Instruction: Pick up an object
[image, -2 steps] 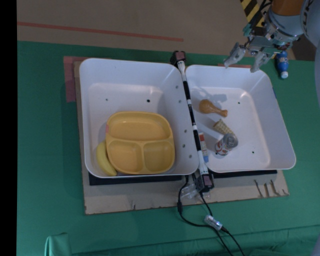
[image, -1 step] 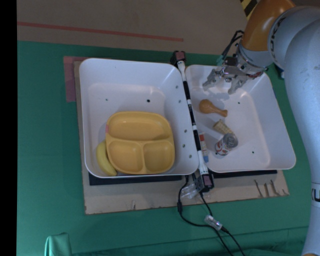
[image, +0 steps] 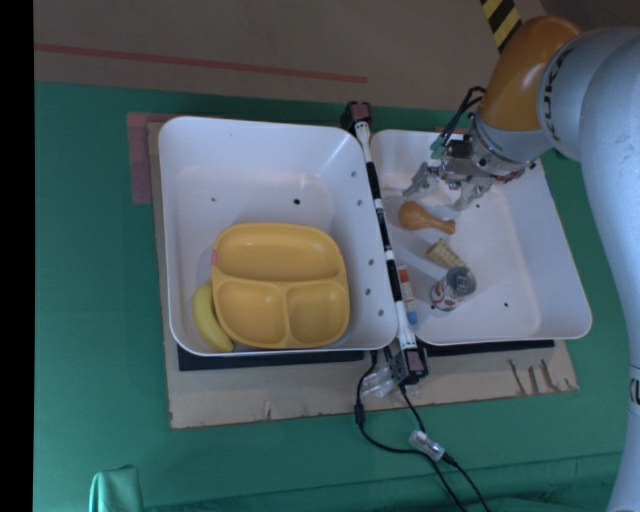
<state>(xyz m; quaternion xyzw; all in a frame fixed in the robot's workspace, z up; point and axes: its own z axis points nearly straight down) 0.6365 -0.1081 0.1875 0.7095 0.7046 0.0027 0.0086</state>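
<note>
Reaching in from the right edge of the worktop (image: 90, 300), the grey arm with its orange band (image: 520, 70) carries the tool (image: 445, 190) over the far part of the right white bin (image: 540, 260). Its two fingers are spread apart, released, with nothing between them. Just below the tool lies a brown drumstick-shaped toy (image: 425, 216), apart from the fingertips. Nearer the front edge sit a tan ribbed cone (image: 446, 254) and a small red-and-white can with a grey top (image: 452, 288), close together. The left white bin (image: 200, 160) holds a yellow plastic divided tray (image: 282, 285) in its front half, with a yellow banana (image: 208, 318) lying against the tray's left side. Black cables (image: 400, 440) trail over the worktop's front edge.
</note>
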